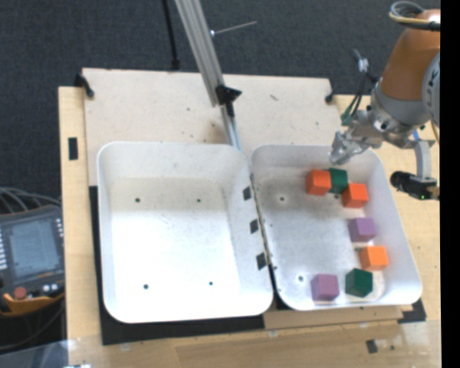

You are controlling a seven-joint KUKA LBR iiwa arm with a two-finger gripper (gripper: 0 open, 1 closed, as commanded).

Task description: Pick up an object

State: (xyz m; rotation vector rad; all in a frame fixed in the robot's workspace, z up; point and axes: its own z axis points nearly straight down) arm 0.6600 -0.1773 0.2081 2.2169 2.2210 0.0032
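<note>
- Wooden bench (138,106) bears 2 shallow white plastic bins; the right bin (291,228) holds 7 coloured blocks.
- Gripper (342,153) hangs above the small orange cube (318,182); grip state: cannot tell.

The left bin (176,228) offers bare floor throughout. In the right bin (291,228), the floor from centre toward 9 o'clock lies open. Blocks crowd the rest: an orange block (318,182), a green block (338,179) and a second orange block (355,195) touch in a row at 12 o'clock, right under the gripper (342,153). A slanted metal rail (203,44) crosses above the bins' shared edge at 12 o'clock.
</note>
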